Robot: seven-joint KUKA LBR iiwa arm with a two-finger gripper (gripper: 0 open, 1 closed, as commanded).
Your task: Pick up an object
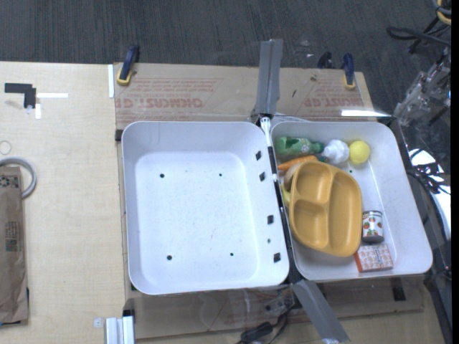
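While the gripper (423, 95) is just a grey blur at the far-right corner of the right bin (403, 170), I can't tell its state (open or shut) or whether it has hold of anything. Nothing visibly hangs from it.

Positions rel. to gripper (view-left = image left, "near" = toward cam):
- Yellow ball (359, 151): closest obj, view-left and a bit nearer, by the bin's far wall.
- White lump (335, 150): touching or just beside the ball, further view-left.
- Green item (297, 146): further view-left again, in the far-left corner of the right bin. Can't ID it.
- Carrot (295, 163): just near-side of the green item, partly under the tray edge.
- Yellow tray (326, 208): 3 compartments, mid-bin, well view-left and near of the gripper, tilted against the bin's left wall.
- Jar (372, 226): red label, upright, touching the tray's right edge, well nearer than the gripper.
- Box (374, 259): red/white, flat, just near-side of the jar, at the bin's front wall.

Left bin (129, 192) is well apart, far view-left. Both bins sit on cardboard (215, 92) held by blue clamps (129, 63). Paper bag (11, 242) lies at the far view-left edge of the bench (64, 156).
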